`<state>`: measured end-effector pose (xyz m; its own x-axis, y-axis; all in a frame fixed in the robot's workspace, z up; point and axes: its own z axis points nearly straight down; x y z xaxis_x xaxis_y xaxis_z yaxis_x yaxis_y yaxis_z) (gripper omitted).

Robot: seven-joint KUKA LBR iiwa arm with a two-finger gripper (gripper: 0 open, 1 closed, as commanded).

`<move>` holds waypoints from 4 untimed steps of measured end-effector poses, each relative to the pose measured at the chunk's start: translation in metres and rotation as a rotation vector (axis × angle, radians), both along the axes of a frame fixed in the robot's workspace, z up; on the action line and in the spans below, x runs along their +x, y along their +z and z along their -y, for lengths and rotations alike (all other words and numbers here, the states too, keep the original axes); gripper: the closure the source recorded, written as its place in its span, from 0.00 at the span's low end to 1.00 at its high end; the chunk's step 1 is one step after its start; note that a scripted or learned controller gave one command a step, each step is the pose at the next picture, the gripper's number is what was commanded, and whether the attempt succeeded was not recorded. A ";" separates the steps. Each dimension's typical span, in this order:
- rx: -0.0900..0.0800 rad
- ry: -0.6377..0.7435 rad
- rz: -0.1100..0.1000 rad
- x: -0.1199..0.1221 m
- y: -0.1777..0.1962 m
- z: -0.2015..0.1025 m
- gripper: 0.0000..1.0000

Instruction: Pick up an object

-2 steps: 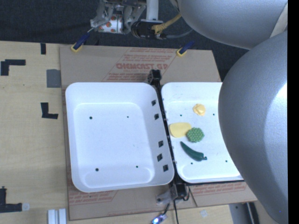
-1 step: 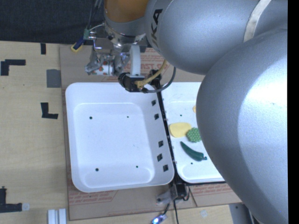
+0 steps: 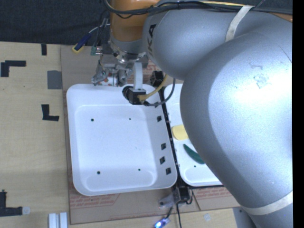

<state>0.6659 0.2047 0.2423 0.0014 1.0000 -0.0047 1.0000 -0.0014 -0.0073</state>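
Two-finger gripper (image 3: 115,75) at far rim of shallow white left bin (image 3: 71,96); grip state we cannot tell. We'd centre over pale yellow rounded object (image 3: 180,133), then descend.

Glossy grey arm (image 3: 237,103) with an orange band (image 3: 133,8), pale seam rings and black cables (image 3: 199,4).

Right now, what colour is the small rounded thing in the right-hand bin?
The rounded thing is pale yellow, clearest in the overhead camera view.

The tan bench (image 3: 28,146) bears a brown cardboard sheet (image 3: 95,204) under a white bin (image 3: 71,127) and a second bin (image 3: 199,177) just beside it, with black tape marks (image 3: 47,114) and a grey patch (image 3: 54,79) nearby.
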 end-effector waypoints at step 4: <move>0.007 0.004 0.013 -0.011 0.297 -0.029 1.00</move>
<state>0.6544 0.2333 0.5395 -0.0027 1.0000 0.0019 1.0000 0.0027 0.0057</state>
